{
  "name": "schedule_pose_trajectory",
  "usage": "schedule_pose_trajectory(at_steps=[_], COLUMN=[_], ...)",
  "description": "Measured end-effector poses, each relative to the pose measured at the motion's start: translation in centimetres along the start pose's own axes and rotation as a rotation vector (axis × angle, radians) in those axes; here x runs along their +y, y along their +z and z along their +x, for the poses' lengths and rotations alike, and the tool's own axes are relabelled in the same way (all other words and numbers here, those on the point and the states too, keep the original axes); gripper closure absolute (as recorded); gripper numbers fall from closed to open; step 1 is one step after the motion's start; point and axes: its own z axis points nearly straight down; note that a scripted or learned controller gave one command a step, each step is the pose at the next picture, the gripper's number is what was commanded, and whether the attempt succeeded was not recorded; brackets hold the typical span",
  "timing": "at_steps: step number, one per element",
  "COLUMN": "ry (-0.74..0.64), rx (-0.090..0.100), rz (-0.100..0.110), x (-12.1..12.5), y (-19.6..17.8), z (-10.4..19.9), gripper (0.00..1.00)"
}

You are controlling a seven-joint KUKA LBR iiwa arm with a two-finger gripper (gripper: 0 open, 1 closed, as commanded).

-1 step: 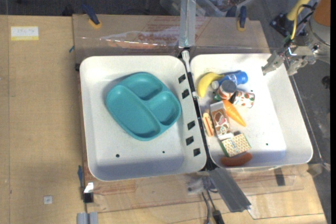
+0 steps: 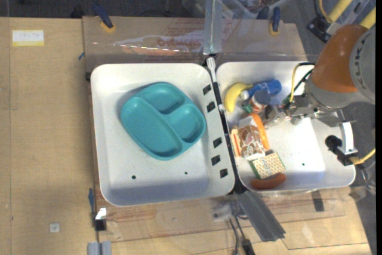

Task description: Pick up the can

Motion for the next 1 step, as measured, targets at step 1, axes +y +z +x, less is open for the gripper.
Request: schedule_pose_trajectory(at_steps=[1], ry=[0.018], rx=[0.002], rz=[0.009], x=[3.84], y=[-10.84], z=[-8.07], gripper=[0.00])
